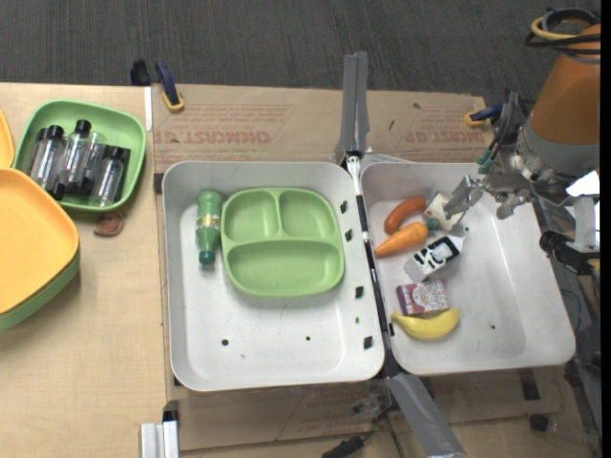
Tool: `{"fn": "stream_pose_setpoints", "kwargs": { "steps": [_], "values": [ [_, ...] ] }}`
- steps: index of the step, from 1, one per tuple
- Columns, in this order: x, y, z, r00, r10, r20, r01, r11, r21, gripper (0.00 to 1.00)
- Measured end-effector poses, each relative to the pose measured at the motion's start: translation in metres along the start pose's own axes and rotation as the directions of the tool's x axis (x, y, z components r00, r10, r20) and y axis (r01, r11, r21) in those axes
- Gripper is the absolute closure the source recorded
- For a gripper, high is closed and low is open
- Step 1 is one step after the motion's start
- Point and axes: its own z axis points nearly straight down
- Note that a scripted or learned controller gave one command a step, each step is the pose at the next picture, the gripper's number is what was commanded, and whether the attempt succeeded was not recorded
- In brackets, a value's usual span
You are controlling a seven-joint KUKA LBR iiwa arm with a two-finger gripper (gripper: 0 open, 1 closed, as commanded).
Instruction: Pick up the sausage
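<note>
— Over the right bin, what are the jaws doing?
— The gripper looks narrowly parted, though it's blurry, holding nothing; the sausage lies just left of it.
— Beside that?
— One carrot, one black-and-white carton, one purple packet, one banana; labels unreadable.
— Left bin?
— One green tray, one green bottle. Cardboard reads "CHEMCUTZ", reversed. Dark carpet beyond.

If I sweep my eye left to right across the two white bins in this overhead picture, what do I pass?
Green bottle → green divided plate → then, in the right bin, the orange carrot and sausage → the robot's gripper.
</note>
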Motion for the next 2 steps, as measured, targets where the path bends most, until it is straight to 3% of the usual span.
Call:
{"fn": "stream_pose_setpoints", "kwargs": {
  "steps": [1,2],
  "values": [
    [0.022,0.047,0.085,0.995,0.1,0.004,-0.1,0.994,-0.037,0.0],
    [-0.052,-0.017,0.115,0.996,0.085,0.0,-0.085,0.996,-0.001,0.0]
  ]
}}
